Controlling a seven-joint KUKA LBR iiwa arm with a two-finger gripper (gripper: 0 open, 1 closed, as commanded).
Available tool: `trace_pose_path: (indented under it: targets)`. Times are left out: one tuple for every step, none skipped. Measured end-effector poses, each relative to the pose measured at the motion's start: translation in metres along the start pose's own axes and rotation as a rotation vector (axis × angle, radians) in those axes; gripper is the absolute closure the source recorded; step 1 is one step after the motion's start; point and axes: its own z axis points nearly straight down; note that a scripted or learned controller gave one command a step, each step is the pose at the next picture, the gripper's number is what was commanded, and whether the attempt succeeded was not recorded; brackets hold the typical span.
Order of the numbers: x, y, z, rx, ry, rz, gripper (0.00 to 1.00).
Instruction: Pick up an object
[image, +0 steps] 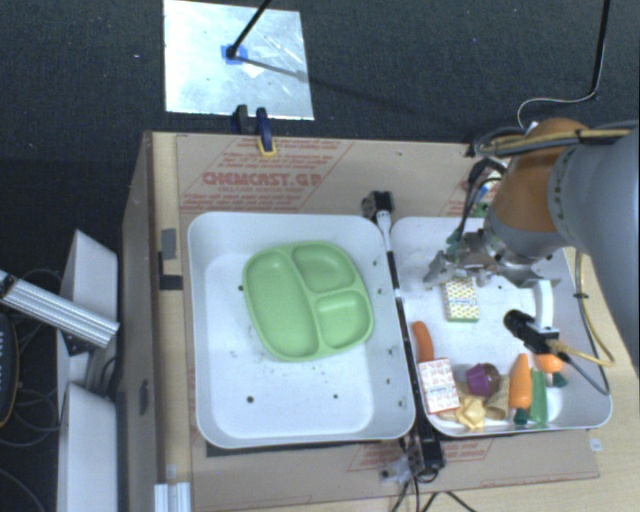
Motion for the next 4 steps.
trace_pose_path:
  targets:
    - [-0.045, 0.032, 0.028, 0.022, 0.007, 0.007, 0.0]
    - [-0.008, 0.058, 0.028, 0.02, 0.008, 0.004, 0.0]
    - [-0.009, 0.059, 0.017, 0.016, 0.005, 0.001, 1.0]
    - [-0.009, 0.059, 0.017, 0.017, 0.005, -0.001, 0.0]
